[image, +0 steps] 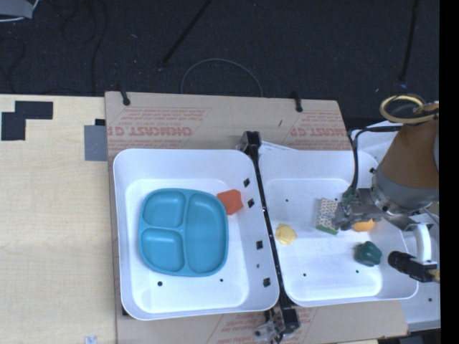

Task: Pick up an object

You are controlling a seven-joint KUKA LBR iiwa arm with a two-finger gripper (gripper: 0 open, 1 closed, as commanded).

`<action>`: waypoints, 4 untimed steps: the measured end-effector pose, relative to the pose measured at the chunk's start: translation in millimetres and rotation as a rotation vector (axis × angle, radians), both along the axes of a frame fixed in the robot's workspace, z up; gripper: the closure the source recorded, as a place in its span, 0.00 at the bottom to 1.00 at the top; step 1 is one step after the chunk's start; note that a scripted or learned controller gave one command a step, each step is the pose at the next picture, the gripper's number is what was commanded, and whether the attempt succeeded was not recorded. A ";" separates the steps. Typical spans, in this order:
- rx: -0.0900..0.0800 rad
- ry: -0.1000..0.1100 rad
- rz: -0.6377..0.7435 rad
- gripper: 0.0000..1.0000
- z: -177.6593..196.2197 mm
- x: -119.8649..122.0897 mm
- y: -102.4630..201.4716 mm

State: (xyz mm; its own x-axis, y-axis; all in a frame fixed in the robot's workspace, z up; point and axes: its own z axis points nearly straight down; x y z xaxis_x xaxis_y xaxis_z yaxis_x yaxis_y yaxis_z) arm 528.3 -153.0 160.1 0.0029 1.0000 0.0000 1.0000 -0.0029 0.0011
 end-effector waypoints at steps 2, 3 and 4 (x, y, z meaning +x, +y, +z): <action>-0.001 -0.001 0.003 1.00 86.7 4.6 -6.0; 0.001 0.003 0.005 1.00 83.3 19.5 34.1; 0.002 0.004 0.008 1.00 80.2 28.5 95.8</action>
